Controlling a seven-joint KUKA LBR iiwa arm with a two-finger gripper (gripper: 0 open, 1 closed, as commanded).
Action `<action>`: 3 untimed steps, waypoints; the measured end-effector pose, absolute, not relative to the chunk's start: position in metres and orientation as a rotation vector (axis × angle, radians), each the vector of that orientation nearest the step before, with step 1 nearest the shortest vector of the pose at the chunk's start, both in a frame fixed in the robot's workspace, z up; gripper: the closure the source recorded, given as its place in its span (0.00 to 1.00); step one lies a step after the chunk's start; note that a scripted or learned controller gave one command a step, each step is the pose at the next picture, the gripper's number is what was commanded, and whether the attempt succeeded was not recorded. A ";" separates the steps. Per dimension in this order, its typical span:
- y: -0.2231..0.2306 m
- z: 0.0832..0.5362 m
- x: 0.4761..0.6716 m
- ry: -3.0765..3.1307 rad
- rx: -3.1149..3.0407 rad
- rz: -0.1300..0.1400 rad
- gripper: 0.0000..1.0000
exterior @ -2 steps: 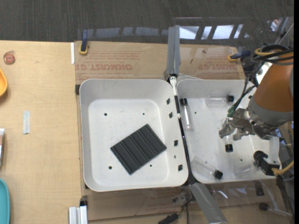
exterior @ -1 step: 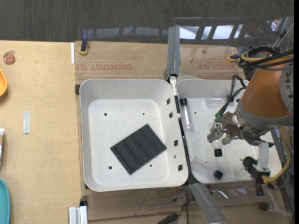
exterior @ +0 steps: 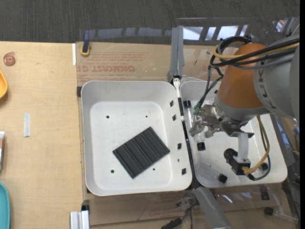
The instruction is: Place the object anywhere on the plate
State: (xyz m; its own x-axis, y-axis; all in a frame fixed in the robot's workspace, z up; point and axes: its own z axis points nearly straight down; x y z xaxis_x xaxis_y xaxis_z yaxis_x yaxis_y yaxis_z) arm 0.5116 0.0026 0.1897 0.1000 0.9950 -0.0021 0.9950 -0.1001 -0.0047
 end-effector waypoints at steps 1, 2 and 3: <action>0.053 0.190 0.570 -2.539 -1.850 0.004 1.00; 0.049 0.190 0.530 -2.620 -1.729 0.005 1.00; 0.049 0.191 0.530 -2.620 -1.729 0.005 0.00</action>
